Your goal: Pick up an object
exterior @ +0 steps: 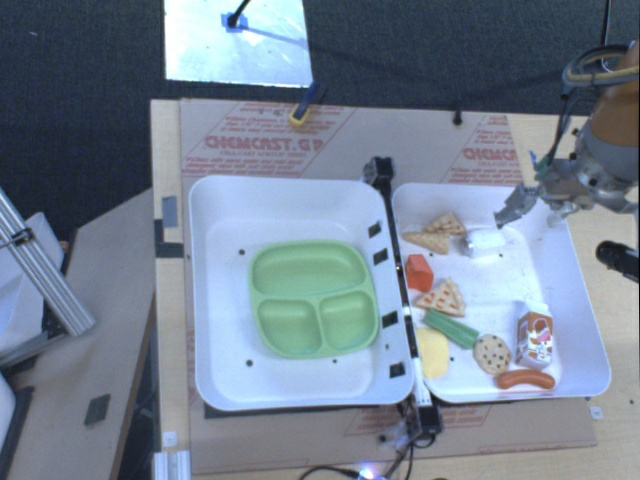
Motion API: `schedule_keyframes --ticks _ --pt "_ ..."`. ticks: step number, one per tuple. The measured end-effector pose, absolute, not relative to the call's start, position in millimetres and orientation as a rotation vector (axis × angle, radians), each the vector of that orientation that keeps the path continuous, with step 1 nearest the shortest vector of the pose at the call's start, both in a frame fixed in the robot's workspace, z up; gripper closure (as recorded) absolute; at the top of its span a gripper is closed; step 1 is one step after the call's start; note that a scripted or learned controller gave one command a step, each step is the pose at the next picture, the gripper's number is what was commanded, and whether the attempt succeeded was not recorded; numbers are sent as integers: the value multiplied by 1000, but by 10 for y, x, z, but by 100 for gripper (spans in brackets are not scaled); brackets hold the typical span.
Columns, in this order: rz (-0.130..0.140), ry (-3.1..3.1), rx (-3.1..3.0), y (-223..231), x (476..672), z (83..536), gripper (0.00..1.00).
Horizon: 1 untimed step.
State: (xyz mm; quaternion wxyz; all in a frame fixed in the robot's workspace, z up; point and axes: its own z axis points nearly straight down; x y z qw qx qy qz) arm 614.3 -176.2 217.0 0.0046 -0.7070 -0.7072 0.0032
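Toy foods fill the right bin (585, 313): a sausage (524, 379), cookie (491, 353) and milk carton (535, 337) nearest, pizza slices (441, 297) beyond. Farther back, the gripper (516, 208) hangs over the bin's far edge; I cannot tell its finger state.

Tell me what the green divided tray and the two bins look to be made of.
Green divided tray: likely moulded plastic, satin finish, judging by its soft rounded compartment edges and even pale colour. Left bin and right bin: probably thin formed plastic, smooth and slightly glossy, with rounded corners and faint sheen; the view cannot confirm it.
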Motion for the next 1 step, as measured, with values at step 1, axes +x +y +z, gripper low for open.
schedule_keyframes --ticks 1 --pt "-1 -2226 -2219 -1757 6170 2252 0"
